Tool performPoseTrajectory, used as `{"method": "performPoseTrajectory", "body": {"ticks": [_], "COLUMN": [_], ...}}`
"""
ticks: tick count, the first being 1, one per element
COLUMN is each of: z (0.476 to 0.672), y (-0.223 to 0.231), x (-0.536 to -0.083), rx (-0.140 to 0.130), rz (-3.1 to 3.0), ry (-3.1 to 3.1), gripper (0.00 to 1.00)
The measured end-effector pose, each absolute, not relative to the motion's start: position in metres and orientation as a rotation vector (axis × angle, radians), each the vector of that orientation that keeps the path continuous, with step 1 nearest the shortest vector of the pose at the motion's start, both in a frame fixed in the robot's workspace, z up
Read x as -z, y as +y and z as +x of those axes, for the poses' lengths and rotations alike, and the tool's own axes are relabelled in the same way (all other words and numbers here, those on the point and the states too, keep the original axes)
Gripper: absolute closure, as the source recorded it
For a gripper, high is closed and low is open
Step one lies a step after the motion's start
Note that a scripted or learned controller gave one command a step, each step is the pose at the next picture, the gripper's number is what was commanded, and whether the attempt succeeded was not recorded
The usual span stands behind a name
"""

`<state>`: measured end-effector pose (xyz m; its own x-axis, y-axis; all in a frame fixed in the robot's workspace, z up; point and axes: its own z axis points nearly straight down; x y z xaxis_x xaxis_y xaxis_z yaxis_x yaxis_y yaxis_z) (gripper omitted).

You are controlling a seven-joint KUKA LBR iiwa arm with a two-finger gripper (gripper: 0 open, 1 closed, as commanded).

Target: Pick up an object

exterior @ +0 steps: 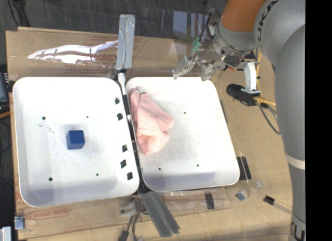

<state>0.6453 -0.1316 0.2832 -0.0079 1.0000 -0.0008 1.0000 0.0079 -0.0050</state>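
A blue cube (75, 139) sits in the left bin (31, 183), a crumpled pink cloth (150, 123) lies against the left wall of the right bin (220, 131), and the gripper (196, 69) hangs above that bin's far edge, fingers spread and holding nothing

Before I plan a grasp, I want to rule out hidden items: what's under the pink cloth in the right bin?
The pink cloth lies crumpled on the right bin floor beside its left wall. Bare white floor surrounds it; whatever is beneath its folds is covered.
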Motion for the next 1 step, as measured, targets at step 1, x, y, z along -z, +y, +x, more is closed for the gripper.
{"method": "performPoseTrajectory", "body": {"ticks": [1], "z": [0.5993], "y": [-0.1094], "x": [-0.1669], "rx": [-0.008], "rz": [-2.149], "ry": [-2.285], "gripper": [0.0]}}
